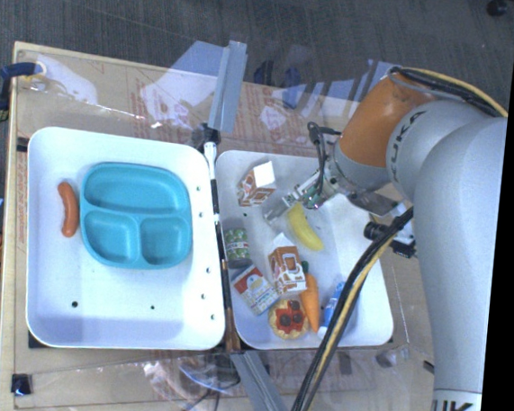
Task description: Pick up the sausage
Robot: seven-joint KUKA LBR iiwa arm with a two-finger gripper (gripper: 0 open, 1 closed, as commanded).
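The sausage [68, 209], orange-red and slim, lies lengthwise in the left bin [41, 288], just left of the blue three-part tray [137, 214]. My gripper [295, 201] hangs low over the upper middle of the right bin [374, 302], far to the right of the sausage. It sits right above the top end of a yellow banana [308, 230] and beside a small white carton [258, 183]. Nothing shows in its grasp.
The right bin also holds a green can [236, 241], two snack cartons [285, 264], a carrot [309, 302], a fruit tart [288, 320] and a blue pen-like item [332, 304]. A cable [348, 290] hangs across that bin from the arm.
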